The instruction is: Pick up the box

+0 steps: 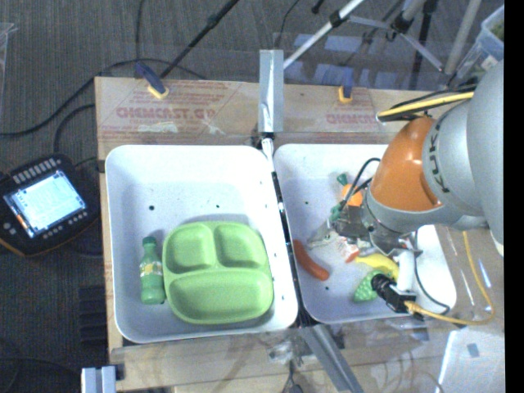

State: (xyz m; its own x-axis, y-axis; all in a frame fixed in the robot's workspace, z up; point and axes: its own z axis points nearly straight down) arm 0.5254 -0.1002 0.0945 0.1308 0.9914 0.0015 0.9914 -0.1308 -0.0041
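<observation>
Box pick, right bin: the box cannot be told apart in the clutter under the wrist.

Item sought: box, location uncertain; small mixed pieces lie crowded and partly hidden beneath the gripper (350, 223), low over the middle of the right bin (315, 164). Gripper state: cannot tell, covered by the orange-banded arm (409, 178). Just beside it in the same bin: a red-orange sausage-shaped piece (312, 260) towards the centre wall, a yellow banana (378, 262), a green toy piece (365, 287) near the front edge. Left bin (123, 219): a green divided plate (217, 273) with a green bottle (151, 270) touching its left side. Off the bench, far left: a lit handheld pendant (45, 203).
</observation>
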